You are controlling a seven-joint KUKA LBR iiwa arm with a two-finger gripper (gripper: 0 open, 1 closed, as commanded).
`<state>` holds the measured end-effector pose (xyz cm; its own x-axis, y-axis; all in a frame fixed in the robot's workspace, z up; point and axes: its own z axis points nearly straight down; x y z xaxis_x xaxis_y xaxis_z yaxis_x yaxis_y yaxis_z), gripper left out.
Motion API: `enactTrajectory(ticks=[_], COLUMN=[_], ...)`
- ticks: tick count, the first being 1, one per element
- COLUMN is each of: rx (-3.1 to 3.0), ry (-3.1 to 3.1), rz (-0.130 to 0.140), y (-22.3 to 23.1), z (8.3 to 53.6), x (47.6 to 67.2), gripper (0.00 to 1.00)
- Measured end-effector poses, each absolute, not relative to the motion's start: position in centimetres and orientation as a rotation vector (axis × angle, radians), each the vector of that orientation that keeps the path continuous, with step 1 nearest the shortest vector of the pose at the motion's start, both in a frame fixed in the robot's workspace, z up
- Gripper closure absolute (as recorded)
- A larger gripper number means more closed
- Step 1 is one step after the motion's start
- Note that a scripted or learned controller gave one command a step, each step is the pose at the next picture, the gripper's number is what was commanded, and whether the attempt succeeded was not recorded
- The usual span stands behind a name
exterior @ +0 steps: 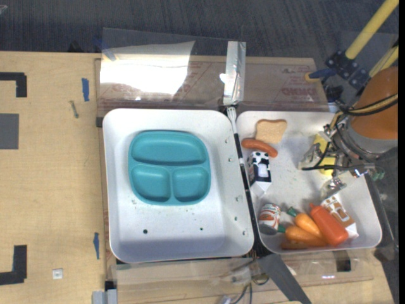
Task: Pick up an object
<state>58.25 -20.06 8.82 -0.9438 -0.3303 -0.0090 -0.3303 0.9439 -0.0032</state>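
Observation:
The right bin (297,176) holds several toy foods. A slice of toast (272,130) lies at its back, with a red sausage (259,147) just in front and a black-and-white carton (260,168) by the left wall. At the front lie a small red-and-white can (270,216), a carrot (304,224) and an orange-red bottle (330,225). My gripper (326,164) hangs low over the right side of this bin, behind the bottle. A small yellow piece (323,152) shows at the gripper; whether it belongs to the tool or is an object is unclear.
The left bin (120,132) holds a teal divided plate (169,166). A clear plastic sheet and a metal bracket (234,75) stand behind the bins. The orange-banded wrist (380,106) and its cables crowd the right bin's back right corner.

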Motion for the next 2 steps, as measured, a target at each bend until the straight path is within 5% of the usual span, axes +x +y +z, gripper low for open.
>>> enactTrajectory(ticks=[1, 2], rx=[-0.569, -0.567], ry=[3.078, 3.064], rz=[-0.005, -0.012], y=[-19.5, -19.4], z=[8.8, 10.2], x=[60.6, 61.0], gripper=[0.0, 1.0])
